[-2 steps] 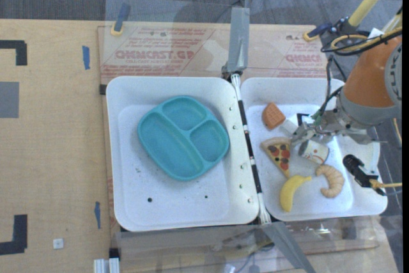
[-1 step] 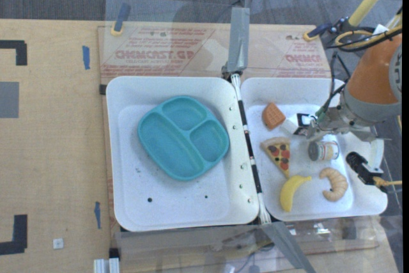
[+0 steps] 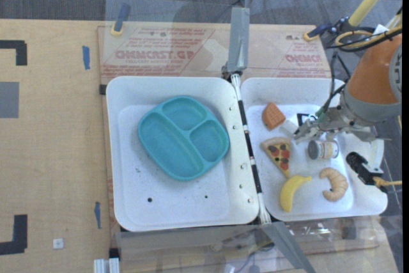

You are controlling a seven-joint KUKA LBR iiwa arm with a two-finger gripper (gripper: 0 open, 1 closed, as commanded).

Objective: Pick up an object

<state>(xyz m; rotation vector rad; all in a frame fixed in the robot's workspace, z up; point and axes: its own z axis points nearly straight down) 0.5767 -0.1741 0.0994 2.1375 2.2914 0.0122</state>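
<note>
gripper [image 3: 317, 131] low over right bin [image 3: 377, 201]; can [image 3: 321, 149] beneath

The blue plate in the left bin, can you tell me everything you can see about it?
The blue plate is teal, smooth and looks like plastic. It has rounded corners and a raised rim, and ridges split it into three compartments: one long one along the lower left and two smaller ones on the upper right. Nothing lies in any of them. It rests flat, turned at a slant, near the middle of the left bin, touching only the bin's white floor.
</note>
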